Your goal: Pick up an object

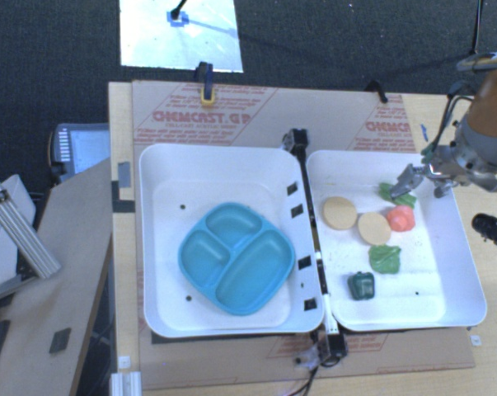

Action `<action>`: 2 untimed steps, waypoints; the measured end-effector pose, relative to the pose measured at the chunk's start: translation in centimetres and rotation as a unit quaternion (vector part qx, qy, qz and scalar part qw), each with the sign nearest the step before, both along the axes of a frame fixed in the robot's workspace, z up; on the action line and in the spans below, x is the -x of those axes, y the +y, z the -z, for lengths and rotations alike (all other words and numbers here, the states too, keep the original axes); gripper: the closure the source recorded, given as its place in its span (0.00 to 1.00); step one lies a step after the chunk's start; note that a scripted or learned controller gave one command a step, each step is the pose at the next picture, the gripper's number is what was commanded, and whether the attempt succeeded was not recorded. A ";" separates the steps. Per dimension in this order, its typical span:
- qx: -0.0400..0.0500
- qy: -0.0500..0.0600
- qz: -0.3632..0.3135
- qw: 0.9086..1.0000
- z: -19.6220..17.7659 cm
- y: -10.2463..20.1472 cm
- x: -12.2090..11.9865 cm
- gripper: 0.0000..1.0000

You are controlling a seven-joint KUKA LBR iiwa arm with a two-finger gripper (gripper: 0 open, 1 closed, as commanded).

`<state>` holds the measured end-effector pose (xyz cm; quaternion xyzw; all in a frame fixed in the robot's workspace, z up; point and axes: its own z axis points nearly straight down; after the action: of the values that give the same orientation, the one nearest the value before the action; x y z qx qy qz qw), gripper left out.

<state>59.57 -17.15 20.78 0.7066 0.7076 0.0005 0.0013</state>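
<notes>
Nearest to us lies a dark green toy (pixel 361 285) in the right bin (pixel 454 304). Our pincer (pixel 423 177) hangs spread and empty beside a green piece (pixel 396 193) — crowded neighbours may get nudged.

Bright, even overhead light; soft shadows, slightly blurry, white bins (pixel 232 159) glaring.

Dark speckled carpet (pixel 50 48) covers the floor behind the table (pixel 120 106). A pale square sheet (pixel 180 23) lies on it, possibly reflective. A ribbed aluminium bar (pixel 13 221) slants at left, above a tan panel (pixel 63 279).
</notes>
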 end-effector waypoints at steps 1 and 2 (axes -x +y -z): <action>0.000 0.000 0.000 1.000 5.9 0.0 0.2 0.00; 0.000 0.000 -0.002 1.000 11.7 0.3 -0.6 0.00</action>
<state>60.13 -16.85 9.13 0.7055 0.7087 0.0006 0.0011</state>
